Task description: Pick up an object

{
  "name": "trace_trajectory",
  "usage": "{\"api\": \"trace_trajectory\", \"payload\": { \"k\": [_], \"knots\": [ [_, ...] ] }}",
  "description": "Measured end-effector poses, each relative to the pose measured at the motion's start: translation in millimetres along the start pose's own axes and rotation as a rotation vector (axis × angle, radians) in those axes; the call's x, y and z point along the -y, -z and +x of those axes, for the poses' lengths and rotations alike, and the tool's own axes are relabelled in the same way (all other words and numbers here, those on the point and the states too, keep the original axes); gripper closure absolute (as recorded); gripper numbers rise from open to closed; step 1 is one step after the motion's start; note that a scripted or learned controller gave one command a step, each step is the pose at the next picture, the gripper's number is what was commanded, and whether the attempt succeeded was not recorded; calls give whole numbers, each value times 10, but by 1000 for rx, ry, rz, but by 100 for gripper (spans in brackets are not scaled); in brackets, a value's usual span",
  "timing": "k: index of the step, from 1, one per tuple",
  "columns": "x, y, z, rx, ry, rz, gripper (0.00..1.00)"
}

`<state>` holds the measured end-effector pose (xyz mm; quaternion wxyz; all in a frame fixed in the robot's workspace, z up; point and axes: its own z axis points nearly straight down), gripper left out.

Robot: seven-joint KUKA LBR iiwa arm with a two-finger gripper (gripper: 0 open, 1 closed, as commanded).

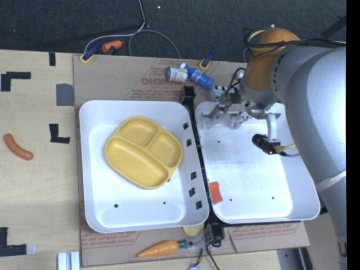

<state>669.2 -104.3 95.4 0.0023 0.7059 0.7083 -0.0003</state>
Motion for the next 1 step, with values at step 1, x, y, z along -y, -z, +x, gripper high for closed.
{"api": "trace_trajectory", "payload": {
  "k": [1],
  "knots": [
    [44,-99,-105,-2,-2,1,0]
  ]
}}
